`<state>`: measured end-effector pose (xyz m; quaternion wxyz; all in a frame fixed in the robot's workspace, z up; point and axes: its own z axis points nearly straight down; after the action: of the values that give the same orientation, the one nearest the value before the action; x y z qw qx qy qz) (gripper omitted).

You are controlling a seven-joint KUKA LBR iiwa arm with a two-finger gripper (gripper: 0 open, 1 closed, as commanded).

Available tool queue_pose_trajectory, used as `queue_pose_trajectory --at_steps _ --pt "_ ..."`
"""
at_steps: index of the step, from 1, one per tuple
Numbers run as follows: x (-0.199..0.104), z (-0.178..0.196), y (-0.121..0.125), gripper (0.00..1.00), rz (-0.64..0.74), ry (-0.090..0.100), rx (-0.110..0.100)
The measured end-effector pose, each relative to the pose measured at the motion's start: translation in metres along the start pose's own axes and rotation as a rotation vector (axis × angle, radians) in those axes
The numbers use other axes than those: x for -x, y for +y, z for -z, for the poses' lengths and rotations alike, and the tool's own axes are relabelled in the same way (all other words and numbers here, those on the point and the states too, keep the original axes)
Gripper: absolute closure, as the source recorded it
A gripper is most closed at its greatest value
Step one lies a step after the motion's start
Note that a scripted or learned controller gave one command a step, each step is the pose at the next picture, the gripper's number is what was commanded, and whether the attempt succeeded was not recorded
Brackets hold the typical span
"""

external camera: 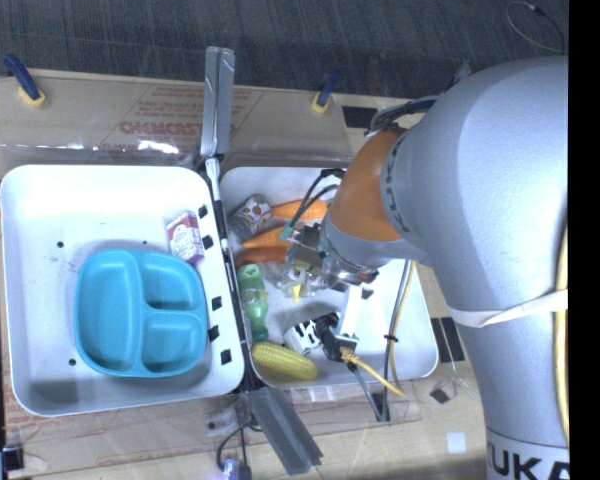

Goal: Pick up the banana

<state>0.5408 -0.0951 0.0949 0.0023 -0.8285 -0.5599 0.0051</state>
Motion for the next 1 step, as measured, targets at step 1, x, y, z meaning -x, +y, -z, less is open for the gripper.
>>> queue_pose_trajectory --at_steps 1 --pt "-0.0756 0.0942 0.0177 1.0 -0.023 0.004 0.002"
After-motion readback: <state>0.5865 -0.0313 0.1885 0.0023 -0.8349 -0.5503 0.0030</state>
